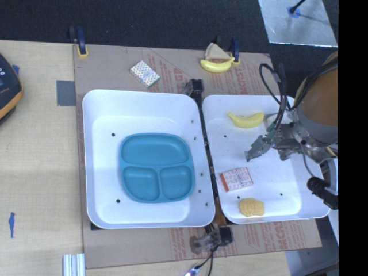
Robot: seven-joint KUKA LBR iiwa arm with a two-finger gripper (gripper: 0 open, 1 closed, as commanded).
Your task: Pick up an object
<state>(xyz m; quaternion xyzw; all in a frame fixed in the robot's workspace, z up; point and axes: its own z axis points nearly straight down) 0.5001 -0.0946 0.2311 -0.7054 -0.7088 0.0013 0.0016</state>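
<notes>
Camera view: the gripper (257, 150) hangs over the right bin (290, 209), nothing visibly between its fingers, though I cannot tell whether they are apart; a banana (246, 119), a red-printed packet (236, 179) and a yellow lump (251, 207) lie in that bin; the arm's upper part is cut off.

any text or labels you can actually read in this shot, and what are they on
No text here can be read with confidence.
Red and white packet in the right bin: red print, too blurred to read.
Cardboard sheet under the bins: faint red lettering, too small and partly covered.
Patterned packet on the cardboard: a checked pattern, no legible words.
Dark device at the left edge: markings too blurred.
</notes>
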